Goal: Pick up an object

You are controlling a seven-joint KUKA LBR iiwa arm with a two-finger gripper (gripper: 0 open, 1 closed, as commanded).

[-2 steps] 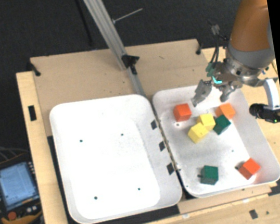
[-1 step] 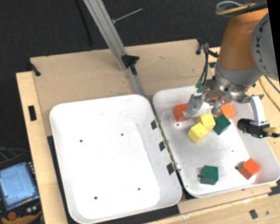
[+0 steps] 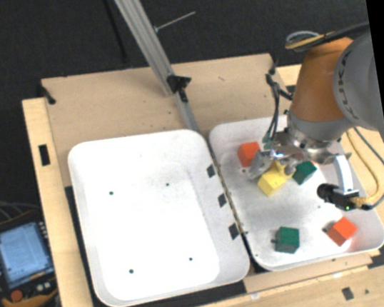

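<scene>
— So, where is the hand (image 3: 274,161) sitting right now?

— It is hanging low in the right bin (image 3: 263,257), in the upper middle of that bin, right of frame centre. It is crowding a small cluster: a yellow block (image 3: 271,182) just below it, an orange block (image 3: 249,153) to its upper left, and a green block (image 3: 304,172) to its right.

— Is it gripping anything?

— I cannot tell whether it is spread or closed (the wrist is covering too much), and nothing is visibly sitting in it.

— How should this step be done well?

— I am judging the yellow block to be the target. The hand should be centring over it alone, squaring to its flat sides, so the neighbours are not getting nudged or wedged in.

— And the block itself?

— It is looking like a small bright yellow cube, lying slightly turned on the bin floor, close beside the green one. Another green block (image 3: 286,240) and an orange one (image 3: 341,231) are lying well apart, lower in the frame.
</scene>
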